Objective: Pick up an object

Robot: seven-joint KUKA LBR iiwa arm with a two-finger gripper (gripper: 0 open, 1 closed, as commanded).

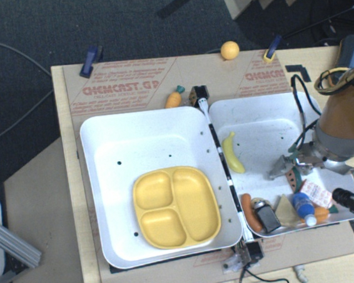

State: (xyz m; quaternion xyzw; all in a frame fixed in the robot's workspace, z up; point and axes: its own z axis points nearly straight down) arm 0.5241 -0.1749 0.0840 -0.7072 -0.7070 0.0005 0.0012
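Note:
My gripper [284, 177] hangs low over the middle of the right bin [255, 107], open, with nothing between its fingers. Just below and right of it lie a blue bottle [304, 208] and a white packet [316, 193] with red marks. A yellow banana [231, 154] lies by the bin's left wall, apart from the gripper. Along the front wall sit a red-orange sausage shape [250, 212] and a black block [267, 216]. An orange piece [323, 214] sits in the front right corner.
The left bin [120, 143] holds a yellow divided plate [176, 205]. On the bench behind the bins are a small orange toy [174, 99], an orange ball [230, 50] and two blue clamps [90, 62]. A black cable [299, 96] loops over the right bin's back corner.

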